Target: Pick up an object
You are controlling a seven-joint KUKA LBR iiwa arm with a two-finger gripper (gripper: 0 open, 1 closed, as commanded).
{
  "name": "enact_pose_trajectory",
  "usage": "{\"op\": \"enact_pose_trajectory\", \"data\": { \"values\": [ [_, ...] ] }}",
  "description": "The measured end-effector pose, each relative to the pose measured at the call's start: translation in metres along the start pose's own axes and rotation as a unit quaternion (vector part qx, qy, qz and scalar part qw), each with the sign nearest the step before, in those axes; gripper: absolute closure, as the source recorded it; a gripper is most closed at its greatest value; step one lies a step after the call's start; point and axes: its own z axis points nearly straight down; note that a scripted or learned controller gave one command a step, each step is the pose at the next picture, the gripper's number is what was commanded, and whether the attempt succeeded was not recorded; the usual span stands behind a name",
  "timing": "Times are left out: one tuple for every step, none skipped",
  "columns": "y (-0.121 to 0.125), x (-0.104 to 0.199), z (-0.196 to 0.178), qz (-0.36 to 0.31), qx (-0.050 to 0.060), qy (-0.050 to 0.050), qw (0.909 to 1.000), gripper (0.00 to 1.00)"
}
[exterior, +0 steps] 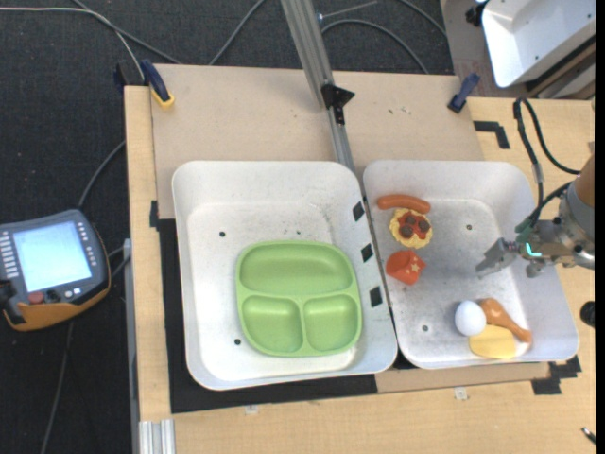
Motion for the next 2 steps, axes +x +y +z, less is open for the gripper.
{"op": "enact_pose_trajectory", "data": {
  "values": [
    [0.000,0.000,0.000,0.000,0.000,0.000,1.0000,0.00],
    [-0.001,0.001,0.042,0.000,0.002,0.001,1.0000,0.00]
  ]
}}
